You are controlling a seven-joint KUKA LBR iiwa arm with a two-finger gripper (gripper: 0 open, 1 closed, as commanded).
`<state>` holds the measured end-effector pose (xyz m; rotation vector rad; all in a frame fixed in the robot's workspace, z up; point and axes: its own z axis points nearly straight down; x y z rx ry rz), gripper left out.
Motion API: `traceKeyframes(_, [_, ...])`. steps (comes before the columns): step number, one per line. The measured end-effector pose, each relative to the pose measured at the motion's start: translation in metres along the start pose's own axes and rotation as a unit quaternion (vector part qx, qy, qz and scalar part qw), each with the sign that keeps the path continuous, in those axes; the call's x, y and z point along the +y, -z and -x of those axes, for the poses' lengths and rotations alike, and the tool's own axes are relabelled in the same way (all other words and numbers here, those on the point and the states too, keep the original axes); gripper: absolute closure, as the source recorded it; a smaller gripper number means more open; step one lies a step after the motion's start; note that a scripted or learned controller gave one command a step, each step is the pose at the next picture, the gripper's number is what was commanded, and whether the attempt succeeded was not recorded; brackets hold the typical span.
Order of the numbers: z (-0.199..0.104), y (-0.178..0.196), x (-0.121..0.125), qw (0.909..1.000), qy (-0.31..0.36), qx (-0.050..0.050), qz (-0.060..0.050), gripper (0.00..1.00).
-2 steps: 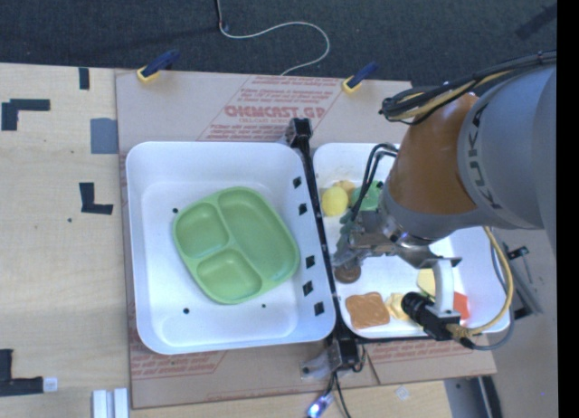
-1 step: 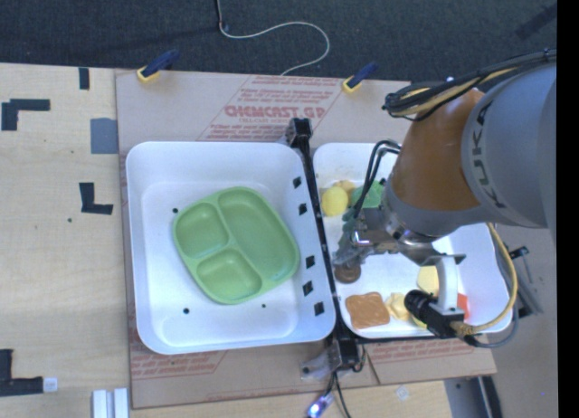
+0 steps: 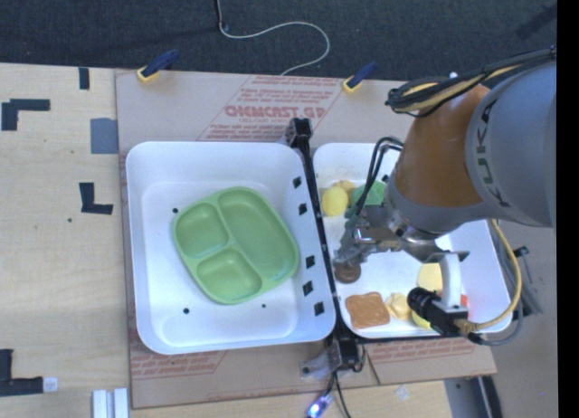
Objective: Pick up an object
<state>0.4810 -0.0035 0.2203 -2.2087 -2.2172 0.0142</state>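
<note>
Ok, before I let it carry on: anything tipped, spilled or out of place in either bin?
Nothing stands out. The green divided plate lies flat in the left bin. In the right bin, the yellow ball, brown toast piece and other small items sit loose on the floor, with the pincer low among them.

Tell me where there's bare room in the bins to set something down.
Left bin: bare floor along the walls all around the green tray, widest along its near wall. Right bin: crowded, with the arm over food pieces, such as the toast and yellow lemon.
</note>
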Motion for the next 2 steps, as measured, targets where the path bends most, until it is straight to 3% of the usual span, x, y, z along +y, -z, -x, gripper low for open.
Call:
traceKeyframes(1, [-0.090, 0.069, 0.002, 0.9999, 0.004, 0.000, 0.010, 1.00])
traceKeyframes(2, [-0.068, 0.218, 0.001, 0.9999, -0.001, 0.000, 0.016, 1.00])
